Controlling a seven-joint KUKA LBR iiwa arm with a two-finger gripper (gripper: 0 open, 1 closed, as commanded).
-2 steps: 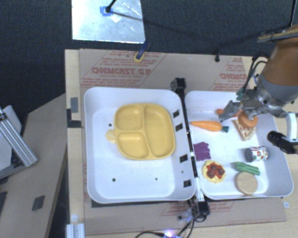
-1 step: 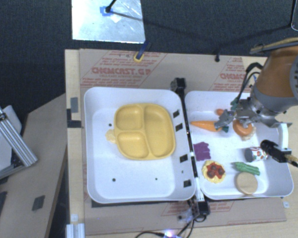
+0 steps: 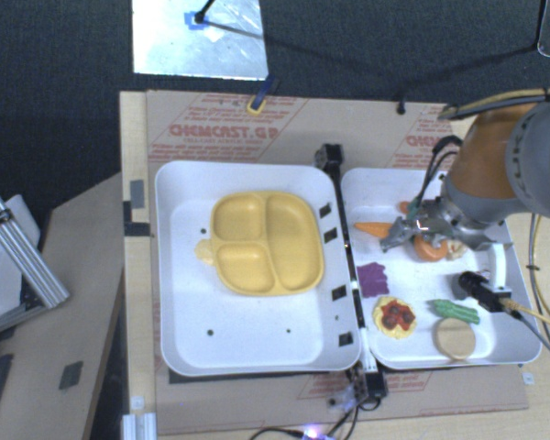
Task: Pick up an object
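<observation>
Currently I log: gripper (image 3: 420, 234), right of centre in the right bin (image 3: 506, 333), low over an orange toy (image 3: 431, 248) beside a carrot (image 3: 372, 230); grip state: cannot tell. Yellow tray (image 3: 261, 243) sits left.

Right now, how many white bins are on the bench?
2. The left bin holds a yellow divided plate. The right bin holds the toy food, with the gripper over it.
</observation>
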